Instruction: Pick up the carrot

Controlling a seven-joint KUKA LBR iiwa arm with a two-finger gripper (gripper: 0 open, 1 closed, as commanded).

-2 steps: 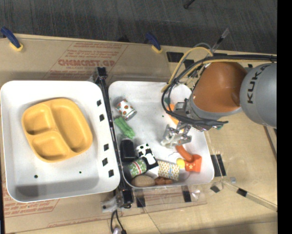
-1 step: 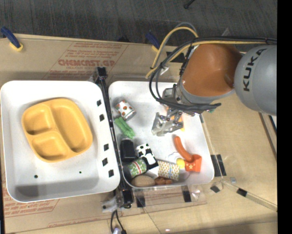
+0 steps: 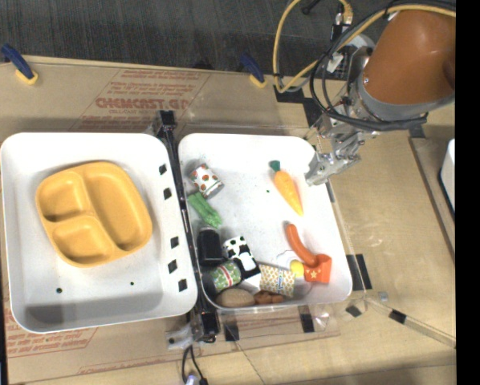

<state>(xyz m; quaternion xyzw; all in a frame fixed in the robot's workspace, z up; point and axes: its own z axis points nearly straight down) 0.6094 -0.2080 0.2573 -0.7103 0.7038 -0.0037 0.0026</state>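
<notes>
The carrot (image 3: 286, 188), orange with a small green top, lies in the upper right part of the right bin (image 3: 248, 155), pointing down and to the right. My gripper (image 3: 327, 165) hangs over that bin's right rim, just right of the carrot and apart from it. Nothing shows between its fingers, and I cannot make out their spacing.
The right bin also holds a small can (image 3: 205, 180), a green piece (image 3: 204, 210), a black block (image 3: 209, 247), a cow-patterned toy (image 3: 242, 253), an orange-red tool (image 3: 307, 257) and several items along its bottom edge. A yellow divided tray (image 3: 94, 211) sits in the left bin (image 3: 23, 279).
</notes>
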